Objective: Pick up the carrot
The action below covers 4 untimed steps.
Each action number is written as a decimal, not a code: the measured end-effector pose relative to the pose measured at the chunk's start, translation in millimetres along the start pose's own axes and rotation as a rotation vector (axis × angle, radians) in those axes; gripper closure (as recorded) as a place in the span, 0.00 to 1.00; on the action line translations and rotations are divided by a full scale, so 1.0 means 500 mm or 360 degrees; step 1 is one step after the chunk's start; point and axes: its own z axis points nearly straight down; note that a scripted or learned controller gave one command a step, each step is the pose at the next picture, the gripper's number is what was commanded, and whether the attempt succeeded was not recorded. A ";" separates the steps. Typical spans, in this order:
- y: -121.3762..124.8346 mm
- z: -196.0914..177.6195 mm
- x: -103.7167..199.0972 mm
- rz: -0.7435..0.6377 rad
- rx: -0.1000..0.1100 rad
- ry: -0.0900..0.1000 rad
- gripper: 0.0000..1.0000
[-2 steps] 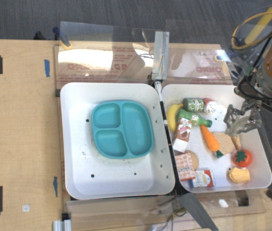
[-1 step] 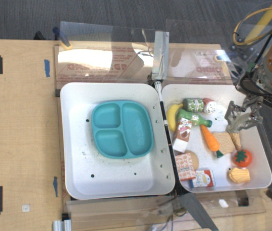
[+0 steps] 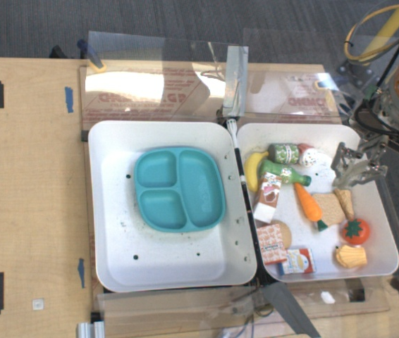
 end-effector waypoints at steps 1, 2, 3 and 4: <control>-0.022 -0.096 0.163 -0.0366 -0.0028 0.0029 1.00; -0.041 0.092 0.238 -0.0981 -0.0052 0.0022 1.00; -0.219 0.073 0.115 -0.1512 -0.0044 0.0011 1.00; -0.221 0.050 0.112 -0.1504 -0.0032 0.0005 1.00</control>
